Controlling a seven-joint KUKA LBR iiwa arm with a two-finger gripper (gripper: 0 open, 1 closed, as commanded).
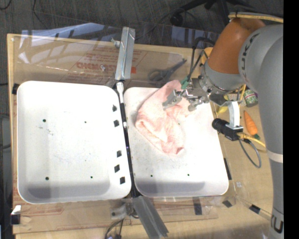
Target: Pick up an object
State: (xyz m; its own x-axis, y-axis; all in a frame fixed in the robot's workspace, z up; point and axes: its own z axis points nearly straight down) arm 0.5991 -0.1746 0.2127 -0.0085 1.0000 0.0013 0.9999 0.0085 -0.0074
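Arm (259,44) overhead, claw (182,97) at pink cloth (162,121) top edge in right bin (209,178); finger state cannot be told. Thick fold best targeted, lifted straight.

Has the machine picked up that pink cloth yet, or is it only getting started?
Done: the gripper has reached the pink cloth's upper edge in the right bin. In hand: it seems to be working at that edge. Left: the cloth lies on the bin floor, not lifted.

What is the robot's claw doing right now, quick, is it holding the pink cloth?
Gripper: over the top edge of the pink cloth in the right bin; open or shut cannot be told.
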